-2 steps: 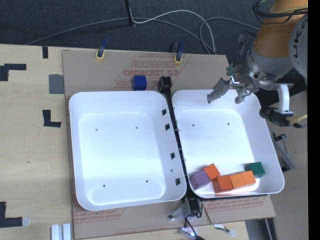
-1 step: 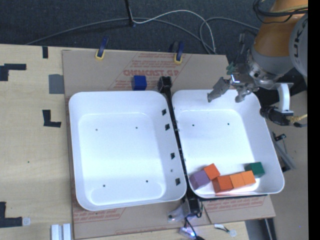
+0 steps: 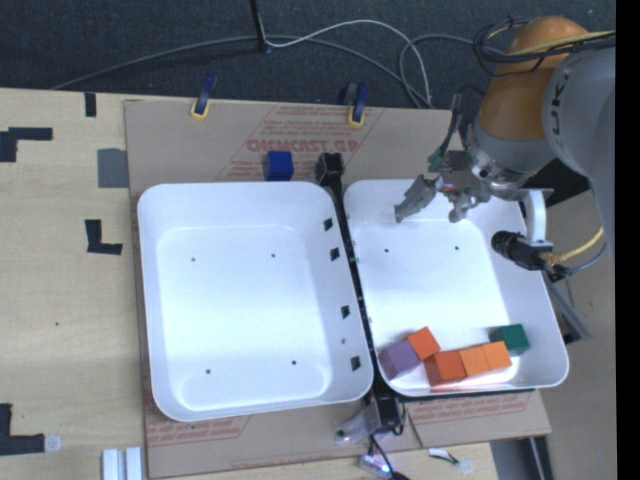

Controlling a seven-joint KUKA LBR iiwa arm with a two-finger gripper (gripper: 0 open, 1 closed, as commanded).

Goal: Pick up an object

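A huddle of blocks, orange (image 3: 423, 343), purple (image 3: 399, 357), red-orange (image 3: 447, 367), orange (image 3: 488, 358) and green (image 3: 513, 339), sits at five o'clock in the right bin (image 3: 430, 268), while the gripper (image 3: 436, 205) hovers toward twelve, fingers spread wide, holding nothing.

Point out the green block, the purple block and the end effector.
green block (image 3: 514, 339), camera view, top face.
purple block (image 3: 399, 357), camera view, top face.
end effector (image 3: 437, 207), camera view, midway between fingertips.
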